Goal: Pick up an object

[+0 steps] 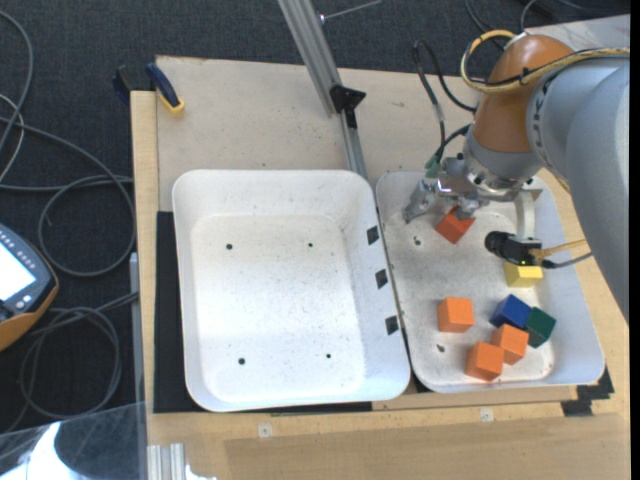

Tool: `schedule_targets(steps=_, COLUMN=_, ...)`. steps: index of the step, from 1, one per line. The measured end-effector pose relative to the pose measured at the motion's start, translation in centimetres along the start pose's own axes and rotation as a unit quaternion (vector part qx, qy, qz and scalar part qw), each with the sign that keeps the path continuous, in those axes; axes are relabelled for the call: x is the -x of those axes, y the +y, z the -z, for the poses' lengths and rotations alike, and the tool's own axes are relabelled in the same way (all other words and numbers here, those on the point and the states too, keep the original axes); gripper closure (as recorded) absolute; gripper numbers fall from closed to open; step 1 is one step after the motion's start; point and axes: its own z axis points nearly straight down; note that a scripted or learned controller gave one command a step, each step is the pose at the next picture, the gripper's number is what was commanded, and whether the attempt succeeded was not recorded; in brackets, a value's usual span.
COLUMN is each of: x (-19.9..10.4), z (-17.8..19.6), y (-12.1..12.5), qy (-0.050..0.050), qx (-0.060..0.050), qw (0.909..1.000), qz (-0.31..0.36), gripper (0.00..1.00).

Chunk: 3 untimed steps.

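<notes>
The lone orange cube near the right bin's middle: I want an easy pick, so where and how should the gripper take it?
Take the orange cube from straight above, fingers on its two opposite side faces. It lies flat in the right bin, apart from the blue cube and the other blocks, so both sides look free for the fingers.

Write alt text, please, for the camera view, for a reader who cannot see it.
The grey arm's hand hangs low over the right bin, just above a red-orange block. Nearer the camera in that bin lie a yellow block, three orange blocks, a blue block and a green block. The left bin sits alongside.
</notes>
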Motion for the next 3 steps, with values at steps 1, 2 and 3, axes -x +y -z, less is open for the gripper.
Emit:
schedule_targets(steps=1, x=-0.2, z=1.4, y=0.2, qy=0.001, qx=0.004, qw=1.0000, qz=0.001, gripper=1.00)
schedule_targets(steps=2, x=0.1, z=5.9, y=0.8, qy=0.004, qx=-0.002, qw=1.0000, qz=0.001, gripper=1.00)
schedule_targets(steps=3, x=1.0, z=11.8, y=0.8, qy=0.004, qx=-0.001, qw=1.0000, qz=0.001, gripper=1.00)
